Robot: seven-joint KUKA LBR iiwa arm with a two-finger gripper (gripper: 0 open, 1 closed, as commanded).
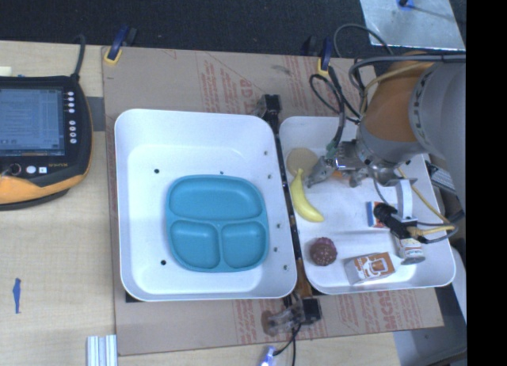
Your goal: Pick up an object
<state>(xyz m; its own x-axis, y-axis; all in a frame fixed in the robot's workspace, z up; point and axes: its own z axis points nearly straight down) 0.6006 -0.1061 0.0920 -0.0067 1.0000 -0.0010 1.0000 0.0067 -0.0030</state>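
My gripper (339,168) hangs low over the upper part of the right bin (432,277), under the grey arm with its orange band (392,111). A yellow banana (305,202) lies just left of and below it, close to the bin's left wall. A pale round piece (299,158) sits above the banana, beside the gripper. A dark reddish-brown ball (322,251) rests lower in the bin, with an orange and white box (371,267) to its right. I see nothing held.
The left bin (139,198) holds a blue divided plate (215,222). A small can (410,249) and a blue and white item (372,214) lie at the right bin's right side among cables. A tablet (36,131) sits at the bench's far left.
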